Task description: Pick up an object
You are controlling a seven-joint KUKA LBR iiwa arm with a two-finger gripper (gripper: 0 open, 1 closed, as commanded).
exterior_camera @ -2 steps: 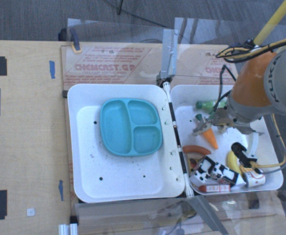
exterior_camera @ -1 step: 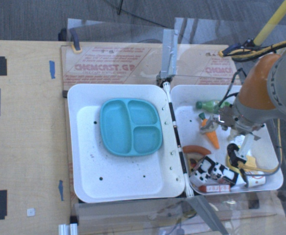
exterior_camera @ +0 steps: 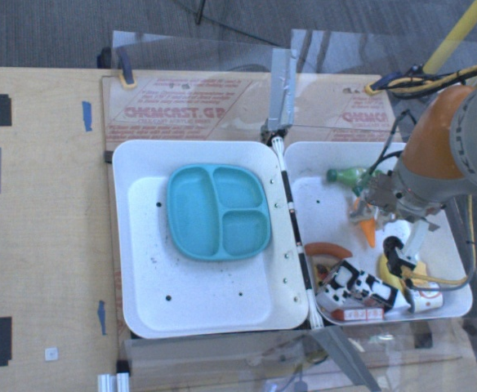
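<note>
At the lower edge of the right bin (exterior_camera: pixel 459 300) lies a black-and-white toy (exterior_camera: pixel 354 284), with a red sausage-shaped piece (exterior_camera: pixel 327 250) just above it. An orange piece (exterior_camera: pixel 369 233) sits mid-bin, right under the gripper (exterior_camera: pixel 376 211) (open or closed, I cannot tell; nothing is visibly held). Higher up rests a green bottle (exterior_camera: pixel 349 175). The left bin (exterior_camera: pixel 140 284) carries a teal divided plate (exterior_camera: pixel 218 211).
</note>
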